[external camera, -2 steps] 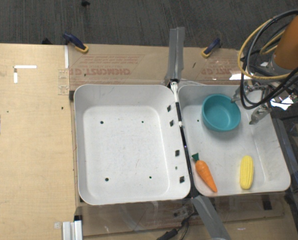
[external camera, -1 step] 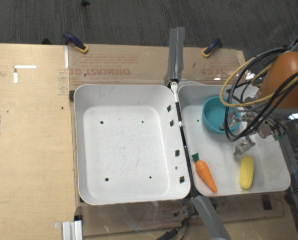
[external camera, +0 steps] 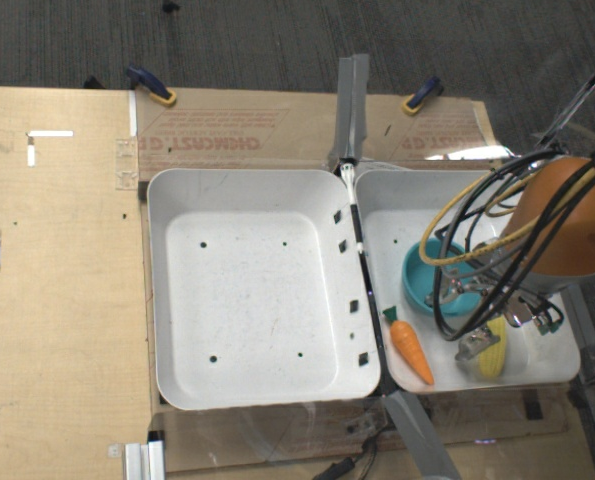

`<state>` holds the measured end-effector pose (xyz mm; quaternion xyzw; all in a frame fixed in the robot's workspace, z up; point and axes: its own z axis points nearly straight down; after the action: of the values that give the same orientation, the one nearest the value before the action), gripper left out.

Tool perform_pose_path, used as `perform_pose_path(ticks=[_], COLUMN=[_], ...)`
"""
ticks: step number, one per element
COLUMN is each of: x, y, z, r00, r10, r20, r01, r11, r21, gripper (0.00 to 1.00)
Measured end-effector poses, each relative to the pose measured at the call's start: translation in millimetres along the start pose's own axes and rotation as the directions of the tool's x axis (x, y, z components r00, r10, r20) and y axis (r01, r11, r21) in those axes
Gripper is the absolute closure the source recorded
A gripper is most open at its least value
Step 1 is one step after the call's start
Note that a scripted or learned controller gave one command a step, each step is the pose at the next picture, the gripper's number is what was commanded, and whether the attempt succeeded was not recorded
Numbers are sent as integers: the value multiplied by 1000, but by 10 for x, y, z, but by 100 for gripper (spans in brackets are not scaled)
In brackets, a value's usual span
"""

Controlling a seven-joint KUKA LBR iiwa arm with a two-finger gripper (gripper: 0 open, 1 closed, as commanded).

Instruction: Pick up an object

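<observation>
Sitting side by side on the table were two white bins. Left bin showed bare floor w/ a few small dark holes. Right bin held a teal bowl near its middle, an orange carrot by the front-left corner, green tip toward the divider, & a yellow corn cob near the front wall, just right of the carrot.

Bowl's right half was covered by cables & wrist hardware; couldn't tell if anything lay inside it. Arm w/ its orange band came in from the right, hiding the bin's right wall & part of its floor. Corn was partly masked by metal parts at its upper end, so its full length wasn't clear.

Pincer hung low over the right bin, between bowl & corn, appearing to touch or nearly touch the corn's left side. Cables & brackets cluttered it too much: can't tell whether it was open or closed, or whether it had the corn. Carrot lay apart from it, untouched.

Back of the table: brown cardboard under two clamps, blue w/ yellow tips.
</observation>
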<state>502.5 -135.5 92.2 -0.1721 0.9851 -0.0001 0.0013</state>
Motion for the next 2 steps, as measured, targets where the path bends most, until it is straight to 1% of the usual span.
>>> perform_pose_path(ticks=[1,2], x=[-574,-140], y=[-642,76], z=[-737,7], r00=[997,902], r10=[-83,-431], r20=[1,0], r01=[83,431], r11=[997,902], r21=[0,-2], gripper=[0,0])
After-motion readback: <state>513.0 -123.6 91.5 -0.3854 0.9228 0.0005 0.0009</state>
